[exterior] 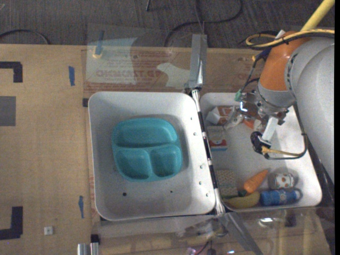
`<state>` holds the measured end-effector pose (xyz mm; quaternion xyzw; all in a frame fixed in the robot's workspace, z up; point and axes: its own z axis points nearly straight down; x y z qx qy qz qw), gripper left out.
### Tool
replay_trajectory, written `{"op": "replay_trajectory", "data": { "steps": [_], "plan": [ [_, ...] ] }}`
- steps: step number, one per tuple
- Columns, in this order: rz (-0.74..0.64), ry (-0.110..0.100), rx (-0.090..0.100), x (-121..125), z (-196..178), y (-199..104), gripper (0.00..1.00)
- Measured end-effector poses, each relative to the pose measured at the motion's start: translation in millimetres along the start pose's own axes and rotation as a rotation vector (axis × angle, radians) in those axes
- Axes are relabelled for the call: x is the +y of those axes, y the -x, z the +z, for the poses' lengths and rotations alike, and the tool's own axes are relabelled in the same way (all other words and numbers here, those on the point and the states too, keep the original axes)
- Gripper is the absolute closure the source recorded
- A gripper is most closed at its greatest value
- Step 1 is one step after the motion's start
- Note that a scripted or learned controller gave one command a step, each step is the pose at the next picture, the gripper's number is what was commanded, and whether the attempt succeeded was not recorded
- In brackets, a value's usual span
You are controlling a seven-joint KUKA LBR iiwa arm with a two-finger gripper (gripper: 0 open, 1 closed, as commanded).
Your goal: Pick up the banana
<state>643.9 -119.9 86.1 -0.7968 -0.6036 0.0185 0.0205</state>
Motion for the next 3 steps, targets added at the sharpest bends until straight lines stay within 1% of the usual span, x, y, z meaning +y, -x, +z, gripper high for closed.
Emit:
{"op": "replay_trajectory", "data": {
  "steps": [1, 2, 3],
  "plan": [
    [0.534, -0.056, 0.008, -2, 1, 5, 0.00],
    [0.767, 0.049, 0.025, -34, -97, -78, 0.00],
    [0.932, 0.048, 0.032, -28, -97, -127, 0.00]
  ]
}}
